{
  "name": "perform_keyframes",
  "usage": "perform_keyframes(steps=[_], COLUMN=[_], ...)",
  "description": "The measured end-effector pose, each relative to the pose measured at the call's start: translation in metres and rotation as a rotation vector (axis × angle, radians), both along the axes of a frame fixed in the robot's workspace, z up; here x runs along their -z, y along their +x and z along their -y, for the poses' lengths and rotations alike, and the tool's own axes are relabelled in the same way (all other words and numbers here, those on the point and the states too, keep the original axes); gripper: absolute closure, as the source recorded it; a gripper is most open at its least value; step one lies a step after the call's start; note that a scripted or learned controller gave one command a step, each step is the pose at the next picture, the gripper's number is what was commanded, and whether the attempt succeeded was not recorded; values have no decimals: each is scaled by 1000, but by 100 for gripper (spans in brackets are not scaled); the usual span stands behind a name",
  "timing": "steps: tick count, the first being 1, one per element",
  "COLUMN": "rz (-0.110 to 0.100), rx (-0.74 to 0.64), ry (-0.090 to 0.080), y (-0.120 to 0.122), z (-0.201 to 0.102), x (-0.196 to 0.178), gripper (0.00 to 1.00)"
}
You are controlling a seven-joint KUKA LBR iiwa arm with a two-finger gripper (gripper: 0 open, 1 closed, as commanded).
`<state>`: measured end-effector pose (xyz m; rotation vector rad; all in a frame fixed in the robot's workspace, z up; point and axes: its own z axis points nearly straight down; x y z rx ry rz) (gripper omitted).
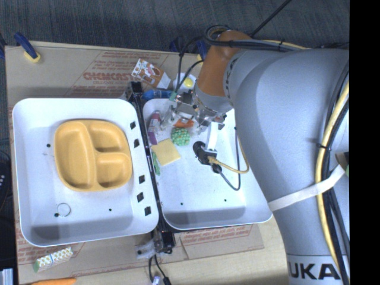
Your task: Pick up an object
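My gripper (pixel 185 115) reaches down into the far left part of the right bin (pixel 202 209), under the orange-banded wrist. Just below it lie a small orange piece (pixel 181 124) and a green knobbly ball (pixel 180 137). A pale yellow flat block (pixel 166 154) rests a little nearer the front, against the bin's left side. A purple and red item (pixel 154 125) lies along the left wall. Nothing is visibly held.
The left bin (pixel 29 159) holds a yellow compartment tray (pixel 92 154) and a small clear ring (pixel 63 209). A blue item (pixel 155 93) and a printed packet (pixel 145 71) sit behind the bins. Another packet (pixel 53 257) lies on the cardboard at the front left.
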<state>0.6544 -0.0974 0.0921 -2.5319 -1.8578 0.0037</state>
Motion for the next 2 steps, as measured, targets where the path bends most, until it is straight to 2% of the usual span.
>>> perform_keyframes(steps=[1, 2], rz=[-1, -2], rx=[-3, 52], ry=[2, 1], y=[0, -66], z=[-1, -30], x=[-10, -100], gripper=[100, 100])
